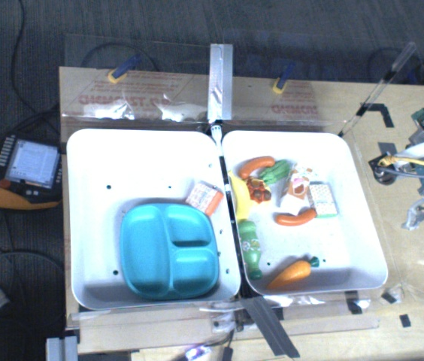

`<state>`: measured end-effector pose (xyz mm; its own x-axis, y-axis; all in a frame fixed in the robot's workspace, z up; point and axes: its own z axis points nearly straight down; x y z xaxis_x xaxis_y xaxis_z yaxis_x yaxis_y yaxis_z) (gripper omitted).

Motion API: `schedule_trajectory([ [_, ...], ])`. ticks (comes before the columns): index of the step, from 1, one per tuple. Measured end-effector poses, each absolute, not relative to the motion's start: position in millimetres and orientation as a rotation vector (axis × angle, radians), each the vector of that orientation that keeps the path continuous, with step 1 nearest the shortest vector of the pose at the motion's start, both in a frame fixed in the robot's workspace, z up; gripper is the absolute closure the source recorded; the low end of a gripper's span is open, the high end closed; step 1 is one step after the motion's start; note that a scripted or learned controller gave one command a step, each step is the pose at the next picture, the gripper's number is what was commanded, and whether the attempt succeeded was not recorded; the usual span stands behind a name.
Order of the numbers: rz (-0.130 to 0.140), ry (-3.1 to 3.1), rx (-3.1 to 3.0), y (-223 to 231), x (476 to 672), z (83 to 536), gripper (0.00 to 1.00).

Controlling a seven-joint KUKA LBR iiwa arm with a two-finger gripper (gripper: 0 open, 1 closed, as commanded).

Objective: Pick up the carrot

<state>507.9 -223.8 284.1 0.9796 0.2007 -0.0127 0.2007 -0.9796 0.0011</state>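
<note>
Gripper (410,173) at the far right margin, partly cut off by the edge; grey metal parts with a pale yellow piece; low and well aside; details too small to resolve.

We see two white bins, the left bin (92,201) and the right bin (347,224), both of smooth plastic with a soft sheen. The turquoise tray (168,250) looks like smooth, slightly glossy plastic. The carrot (291,272) has a shiny orange skin, as of moulded plastic, and the sausage (295,217) gleams the same way. The small box (204,197) looks like printed cardboard. The desk (404,277) is pale, matt wood or board, with a sheet of clear, crinkled plastic film (133,100) at its far end. The floor (39,43) is dark, rough carpet.
</note>
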Motion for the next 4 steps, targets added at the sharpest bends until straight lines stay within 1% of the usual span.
schedule_trajectory([
  [1,-0.009,0.472,3.105,-223.5,506.0,274.4,0.0],
  [2,-0.008,0.332,3.122,-223.8,556.7,327.1,0.0],
  [3,-0.01,0.317,3.127,-223.2,538.4,237.5,0.0],
  [4,-0.006,0.327,3.139,-216.5,485.1,102.9,0.0],
])
